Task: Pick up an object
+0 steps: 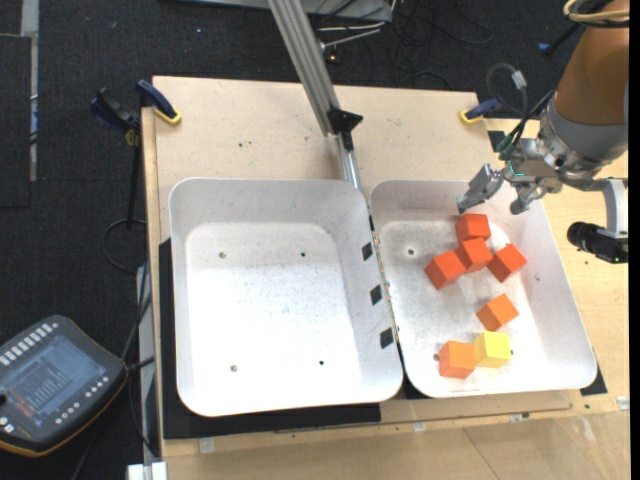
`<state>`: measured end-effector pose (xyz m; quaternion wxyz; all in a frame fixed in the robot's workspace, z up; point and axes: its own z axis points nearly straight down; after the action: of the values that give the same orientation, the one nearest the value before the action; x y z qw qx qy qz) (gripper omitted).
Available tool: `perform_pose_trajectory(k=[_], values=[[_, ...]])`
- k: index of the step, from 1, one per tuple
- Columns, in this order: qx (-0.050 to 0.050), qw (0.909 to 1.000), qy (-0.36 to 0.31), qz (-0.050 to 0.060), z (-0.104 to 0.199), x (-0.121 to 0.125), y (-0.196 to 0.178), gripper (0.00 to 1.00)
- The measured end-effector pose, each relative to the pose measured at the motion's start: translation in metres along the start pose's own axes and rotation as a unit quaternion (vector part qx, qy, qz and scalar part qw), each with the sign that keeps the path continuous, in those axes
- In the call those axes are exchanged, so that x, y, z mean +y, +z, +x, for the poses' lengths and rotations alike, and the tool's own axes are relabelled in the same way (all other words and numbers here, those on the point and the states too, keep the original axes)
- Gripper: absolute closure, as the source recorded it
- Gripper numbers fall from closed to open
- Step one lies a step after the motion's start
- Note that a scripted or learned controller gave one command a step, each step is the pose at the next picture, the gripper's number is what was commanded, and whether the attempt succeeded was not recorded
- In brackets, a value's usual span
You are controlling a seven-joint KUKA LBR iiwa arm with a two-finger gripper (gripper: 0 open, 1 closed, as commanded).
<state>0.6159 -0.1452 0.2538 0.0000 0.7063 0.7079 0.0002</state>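
While the arm reaches in over the far corner of the right bin (560, 298), you see the hand (497, 193) hanging just above that bin's far wall with its two fingers (473, 194) spread apart and nothing between them. Directly below the hand, inside the right bin, sits a tight cluster of orange blocks (470, 248), four of them touching or nearly touching. Nearer the bin's front edge lies a single orange block (497, 312), set apart from the cluster. At the front of the same bin a yellow block (494, 348) rests against another orange cube (457, 358). The left bin (200, 268) stands beside the right bin on the desk (250, 118), their walls touching.
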Motion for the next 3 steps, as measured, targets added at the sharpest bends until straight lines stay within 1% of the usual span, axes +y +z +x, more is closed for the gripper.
perform_pose_trajectory(k=[1, 2, 3], values=[[0.0, 1.0, 0.0, 0.0, 0.0, 0.0, 0.0, 0.0], [0.0, 1.0, 0.001, 0.004, 0.001, -0.004, 0.064, 0.0], [0.0, 1.0, 0.002, 0.003, -0.008, 0.0, 0.118, 0.0]])
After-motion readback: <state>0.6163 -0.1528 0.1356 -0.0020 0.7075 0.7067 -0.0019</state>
